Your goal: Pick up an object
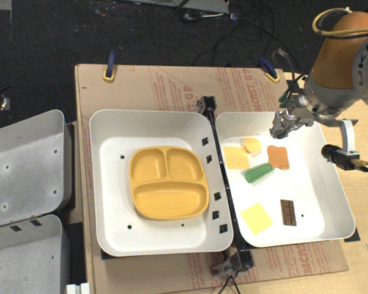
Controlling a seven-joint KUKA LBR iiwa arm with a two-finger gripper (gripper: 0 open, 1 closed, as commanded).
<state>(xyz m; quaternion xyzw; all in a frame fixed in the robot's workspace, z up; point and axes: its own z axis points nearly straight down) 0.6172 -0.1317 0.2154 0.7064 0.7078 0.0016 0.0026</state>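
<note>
Seen from the fixed camera above the tabletop, the grey-and-orange arm reaches in over the far rim of the right bin (331, 182), its gripper (281, 129) poised above the bin's upper edge. The step in hand appears to be the approach: nothing has been lifted, and every candidate object lies on the bin floor. Whether the fingers stand wide or narrow cannot be told from this angle; nothing is visibly between them.

Closest to the fingers, just below them, lie the orange piece (278, 157) and the small round yellow piece (252, 145); beside those sit the pale yellow slice (236, 158) and the green piece (258, 173). Farther off, toward the near rim, rest the yellow square (256, 218) and the brown block (287, 212). In the left bin (104, 164) sits a yellow divided plate (169, 182).

The next move likely calls for a descent onto one chosen object, the fingers aligned to straddle it.
</note>
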